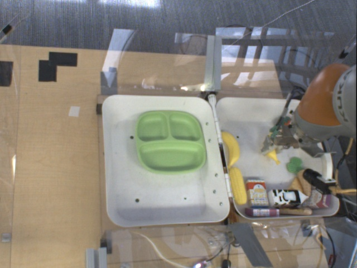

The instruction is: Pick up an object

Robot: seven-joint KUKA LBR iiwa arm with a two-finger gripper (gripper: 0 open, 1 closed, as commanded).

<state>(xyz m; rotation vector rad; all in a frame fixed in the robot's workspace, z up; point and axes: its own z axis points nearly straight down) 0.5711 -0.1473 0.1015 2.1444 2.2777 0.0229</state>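
Note:
My gripper (271,145) reaches down into the right bin (245,119) from the right, below the orange band of the arm (326,102). Its tip hangs just above a small yellow piece (273,157) on the bin floor; I cannot tell whether it touches it. A small green toy (294,163) lies just right of the yellow piece. A banana (230,148) and a corn cob (238,186) lie along the bin's left wall.
Along the right bin's front edge lie a red and white box (256,193), a black and white carton (287,197) and a purple marker (273,211). The left bin (120,194) holds a green divided plate (170,141). A ridge separates the two bins.

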